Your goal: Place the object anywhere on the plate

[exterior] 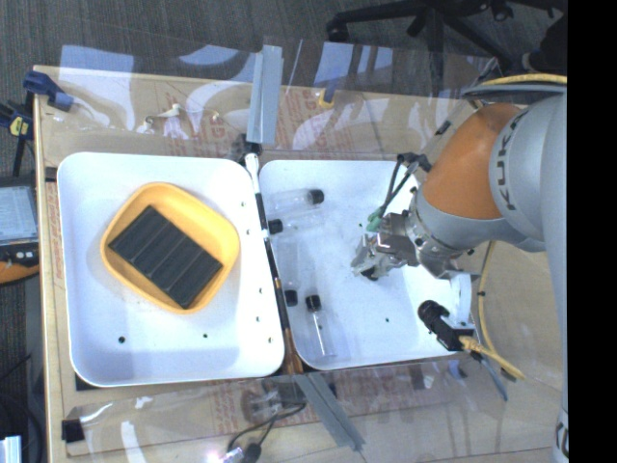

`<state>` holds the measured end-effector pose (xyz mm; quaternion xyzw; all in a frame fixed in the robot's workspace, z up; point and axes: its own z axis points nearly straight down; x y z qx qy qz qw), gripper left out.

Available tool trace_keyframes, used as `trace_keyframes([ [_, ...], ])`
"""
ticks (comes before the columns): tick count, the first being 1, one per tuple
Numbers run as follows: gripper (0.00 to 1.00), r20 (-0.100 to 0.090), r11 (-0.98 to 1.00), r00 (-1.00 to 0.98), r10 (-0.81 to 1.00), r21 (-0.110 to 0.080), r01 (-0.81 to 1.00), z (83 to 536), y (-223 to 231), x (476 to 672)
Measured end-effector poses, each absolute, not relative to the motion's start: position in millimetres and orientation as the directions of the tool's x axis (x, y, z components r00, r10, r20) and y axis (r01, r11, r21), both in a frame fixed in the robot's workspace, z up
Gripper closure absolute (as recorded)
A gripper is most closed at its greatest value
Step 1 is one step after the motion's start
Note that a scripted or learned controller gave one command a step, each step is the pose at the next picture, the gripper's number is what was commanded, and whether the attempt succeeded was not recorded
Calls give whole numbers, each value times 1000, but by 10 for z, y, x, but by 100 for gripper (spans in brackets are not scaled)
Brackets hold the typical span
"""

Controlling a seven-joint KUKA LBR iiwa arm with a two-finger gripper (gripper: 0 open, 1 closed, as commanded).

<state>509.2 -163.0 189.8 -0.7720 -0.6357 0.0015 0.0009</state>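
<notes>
Two slim clear plastic tubes with black caps (317,324) lie near the front edge of the right white bin (405,340), close to its left wall. Behind them, mid-bin, the grey metal end effector (378,254) hangs low over the bin floor. I cannot tell whether it is apart or together, or whether it holds anything. Farther back, another clear black-capped tube (294,205) lies by the bin's rear left corner.

Across the divide, the yellow rounded plate (217,222) sits in the left white bin (145,345) with a dark ribbed rectangular slab (166,254) flat on it. If a tube is the object to move, the risks are these:
- A round, slick tube could roll or squirt out of a pinch.
- It could drop while crossing the bin walls.
- It could roll off the slab once on the plate.
</notes>
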Motion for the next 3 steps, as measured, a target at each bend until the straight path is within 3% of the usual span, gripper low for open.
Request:
trace_keyframes([
  [2, 100, 1, 24, -24, 1000, -3, 1000, 1909, -7, 6056],
  [3, 100, 1, 153, -153, 988, -7, 988, 1904, 372, 5826],
])
